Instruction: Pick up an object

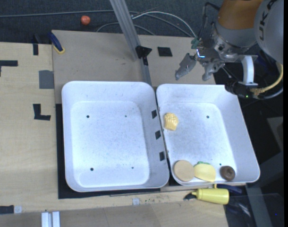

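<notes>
My gripper (pixel 197 70) hangs above the far rim of the right bin (pixel 238 112), fingers spread apart and nothing between them. Inside that bin a yellow corn-like piece (pixel 171 121) lies near the left wall. Along the near wall sit a tan round disc (pixel 183 170), a yellow lemon-like piece (pixel 205 172) with a bit of green behind it, and a small brown round object (pixel 227 173). All of these lie well below and nearer the camera than the gripper.
The left bin (pixel 71 126) sits beside the right one. A grey metal post (pixel 130 30) slants up behind the bins. A yellow tool (pixel 211 195) lies on the bench just outside the right bin's near rim. A small red ball (pixel 85 19) rests far back.
</notes>
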Action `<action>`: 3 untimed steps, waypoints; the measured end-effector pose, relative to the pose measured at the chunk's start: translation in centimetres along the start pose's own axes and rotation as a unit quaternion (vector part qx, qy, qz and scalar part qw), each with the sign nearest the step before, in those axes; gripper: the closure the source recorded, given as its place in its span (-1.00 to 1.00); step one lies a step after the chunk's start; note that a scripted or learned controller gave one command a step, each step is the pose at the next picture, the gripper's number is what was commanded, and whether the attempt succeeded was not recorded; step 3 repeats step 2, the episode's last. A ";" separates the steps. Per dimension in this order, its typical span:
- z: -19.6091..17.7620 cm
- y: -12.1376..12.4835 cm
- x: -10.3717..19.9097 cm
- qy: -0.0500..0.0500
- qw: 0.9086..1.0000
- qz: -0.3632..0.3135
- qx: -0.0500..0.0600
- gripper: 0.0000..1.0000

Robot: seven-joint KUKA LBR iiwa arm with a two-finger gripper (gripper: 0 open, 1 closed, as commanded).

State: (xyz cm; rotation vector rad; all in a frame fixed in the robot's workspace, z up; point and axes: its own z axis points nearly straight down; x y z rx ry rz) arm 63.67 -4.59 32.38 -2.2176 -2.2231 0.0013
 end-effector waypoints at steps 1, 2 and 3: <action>14.6 1.0 -5.2 0.000 1.000 0.002 0.004 -1.00; 18.4 -8.9 -10.2 -0.001 1.000 0.004 0.001 -1.00; 18.4 -8.9 -10.2 -0.001 1.000 0.004 0.001 -1.00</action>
